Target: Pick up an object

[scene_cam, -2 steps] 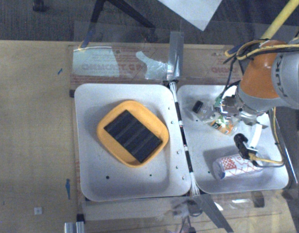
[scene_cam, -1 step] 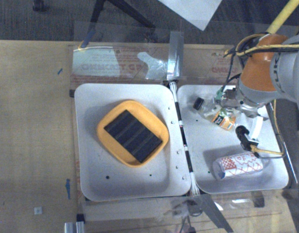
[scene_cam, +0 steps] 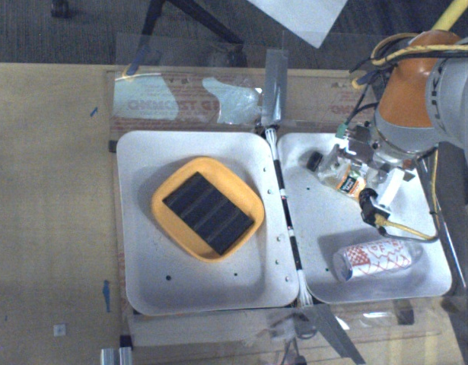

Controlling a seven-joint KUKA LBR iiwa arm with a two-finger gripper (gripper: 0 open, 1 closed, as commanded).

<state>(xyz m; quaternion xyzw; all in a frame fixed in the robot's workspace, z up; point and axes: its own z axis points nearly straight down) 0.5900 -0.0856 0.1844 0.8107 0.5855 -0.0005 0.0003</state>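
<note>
My gripper point(scene_cam: 342, 167) hangs over the back of the right bin point(scene_cam: 325, 226), below the arm's orange band point(scene_cam: 407, 90). A small black piece point(scene_cam: 314, 160) lies just left of it. A small orange, black and white item point(scene_cam: 348, 182) sits right at the gripper's lower edge; I cannot tell whether it is touched or held. A red-and-white patterned cylinder point(scene_cam: 374, 258) lies on its side near the right bin's front. In the left bin point(scene_cam: 135, 280), a yellow dish-shaped object with a black ribbed top point(scene_cam: 208, 207) rests in the middle.
A yellow cable point(scene_cam: 405, 233) loops from the wrist down over the right bin, just above the cylinder. A ridge point(scene_cam: 285, 211) divides the two bins. Clear plastic wrap point(scene_cam: 188, 101) lies on the bench behind the left bin.
</note>
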